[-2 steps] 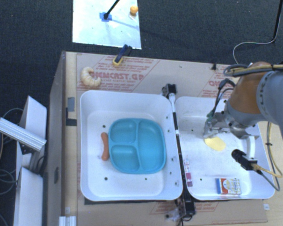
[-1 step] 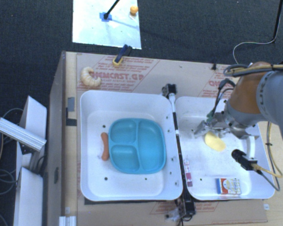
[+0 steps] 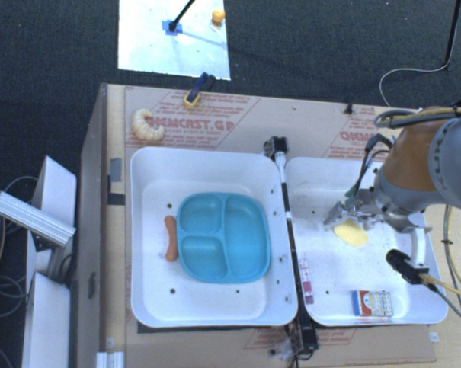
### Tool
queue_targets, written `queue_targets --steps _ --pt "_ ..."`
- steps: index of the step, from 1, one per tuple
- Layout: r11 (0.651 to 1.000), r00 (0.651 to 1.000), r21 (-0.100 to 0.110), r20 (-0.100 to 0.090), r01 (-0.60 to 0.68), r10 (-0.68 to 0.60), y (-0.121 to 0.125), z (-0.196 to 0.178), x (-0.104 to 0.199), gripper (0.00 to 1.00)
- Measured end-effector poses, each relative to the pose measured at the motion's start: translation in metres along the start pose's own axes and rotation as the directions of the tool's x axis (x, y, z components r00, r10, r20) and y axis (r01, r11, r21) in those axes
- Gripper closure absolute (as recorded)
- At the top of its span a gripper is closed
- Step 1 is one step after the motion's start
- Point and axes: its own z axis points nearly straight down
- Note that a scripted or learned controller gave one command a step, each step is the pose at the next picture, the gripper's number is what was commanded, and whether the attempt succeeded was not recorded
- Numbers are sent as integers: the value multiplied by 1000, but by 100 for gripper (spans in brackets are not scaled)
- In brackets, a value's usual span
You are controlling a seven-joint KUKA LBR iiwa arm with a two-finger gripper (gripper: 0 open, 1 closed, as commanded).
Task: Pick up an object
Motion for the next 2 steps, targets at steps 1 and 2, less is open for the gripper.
queue_targets --steps 1,2 --pt "1000 1000 -2 0 0 0 -8 -24 -9 0" --pt "1000 1000 0 0 0 0 -16 -8 -14 0"
